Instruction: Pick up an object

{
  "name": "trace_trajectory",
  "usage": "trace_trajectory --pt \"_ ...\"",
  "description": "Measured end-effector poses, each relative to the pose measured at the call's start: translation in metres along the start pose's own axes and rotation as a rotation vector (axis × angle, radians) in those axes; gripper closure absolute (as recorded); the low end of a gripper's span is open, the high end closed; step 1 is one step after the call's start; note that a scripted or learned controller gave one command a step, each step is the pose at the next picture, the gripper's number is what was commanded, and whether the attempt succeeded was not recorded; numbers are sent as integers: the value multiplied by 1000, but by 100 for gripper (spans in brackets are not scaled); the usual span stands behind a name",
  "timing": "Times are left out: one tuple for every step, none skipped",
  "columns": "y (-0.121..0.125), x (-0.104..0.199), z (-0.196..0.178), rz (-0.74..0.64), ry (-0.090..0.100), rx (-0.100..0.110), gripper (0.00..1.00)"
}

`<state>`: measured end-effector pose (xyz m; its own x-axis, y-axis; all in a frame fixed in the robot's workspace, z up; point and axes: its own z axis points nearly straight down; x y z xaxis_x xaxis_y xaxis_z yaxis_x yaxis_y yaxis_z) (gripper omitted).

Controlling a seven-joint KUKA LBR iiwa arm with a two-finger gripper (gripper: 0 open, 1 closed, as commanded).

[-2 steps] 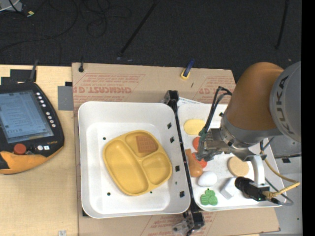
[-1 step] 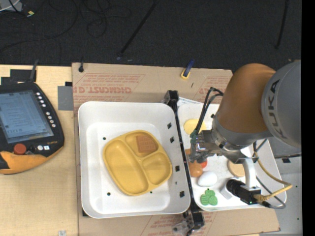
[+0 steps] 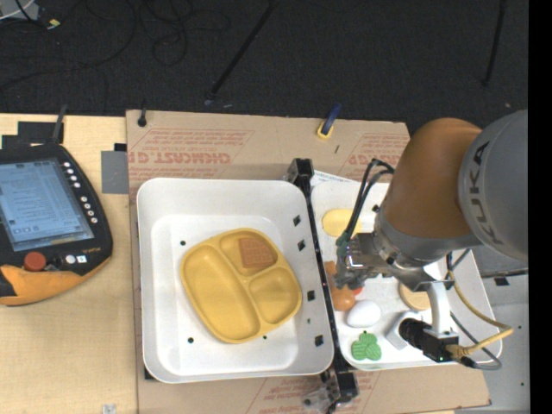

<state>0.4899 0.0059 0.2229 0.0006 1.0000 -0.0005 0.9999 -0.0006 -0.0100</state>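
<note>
The arm reaches in from the right over the right bin (image 3: 392, 356), and my gripper (image 3: 348, 270) hangs low near that bin's left wall. Directly beneath it sit an orange ball-like piece (image 3: 344, 299) and a white egg-shaped piece (image 3: 363, 315). A green leafy toy (image 3: 366, 348) lies at the bin's front, a pale yellow piece (image 3: 337, 222) toward its back, and a tan round piece (image 3: 415, 298) is partly hidden by the arm. The wrist hides the fingertips.
The left bin (image 3: 164, 231) holds a yellow divided plate (image 3: 237, 287) with a brown waffle-like square (image 3: 254, 252) in its back compartment. A black divider (image 3: 312, 257) runs between the bins. A teach pendant (image 3: 47, 222) lies at the far left of the bench.
</note>
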Motion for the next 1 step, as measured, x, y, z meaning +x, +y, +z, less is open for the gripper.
trace_trajectory --pt "8 11 -9 -2 0 -2 100"
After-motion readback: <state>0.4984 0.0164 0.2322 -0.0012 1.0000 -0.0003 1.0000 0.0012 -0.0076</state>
